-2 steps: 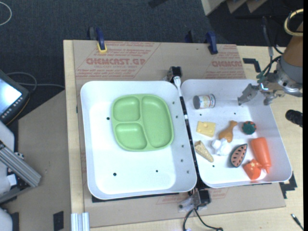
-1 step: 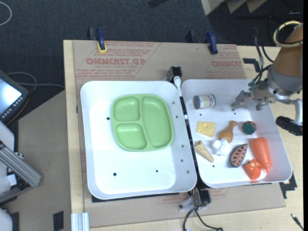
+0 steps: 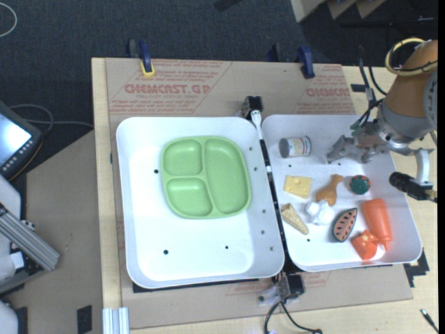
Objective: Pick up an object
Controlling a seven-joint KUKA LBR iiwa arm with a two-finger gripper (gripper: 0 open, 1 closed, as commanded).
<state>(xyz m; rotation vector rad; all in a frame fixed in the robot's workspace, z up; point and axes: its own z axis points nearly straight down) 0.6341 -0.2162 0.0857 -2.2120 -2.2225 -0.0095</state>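
White plastic is forming both shallow bins, which are lying side by side on the tabletop [image 3: 208, 82], probably so that one can be feeding and the other receiving. The left bin [image 3: 139, 242] is holding a pale green divided plate [image 3: 206, 176], lying flat near its middle with three compartments showing nothing inside them.

The right bin [image 3: 400, 252] is carrying all the loose things, so any pick is likely starting here. A small tin can [image 3: 295, 146] is lying on its side near the bin's upper left. Below it a yellow cheese slice [image 3: 299, 186] is resting flat, and a tan wedge [image 3: 294, 219] is sitting just beside a small white piece [image 3: 320, 212]. A drumstick-shaped toy [image 3: 331, 188] is leaning diagonally between the cheese and a dark green ball [image 3: 359, 184]. Lower down, a watermelon slice [image 3: 345, 224] is lying next to an orange carrot [image 3: 378, 219], with a red-orange piece [image 3: 364, 245] touching the carrot's lower end.

The arm is reaching in from the right, and the hand [image 3: 354, 148] is hanging over the upper part of the right bin, between the can and the green ball. Whether it is spread or pressed together I cannot tell; nothing is visibly sitting between its parts. Judging by its position, it is lining up for either the ball or the drumstick, both lying near beneath it.
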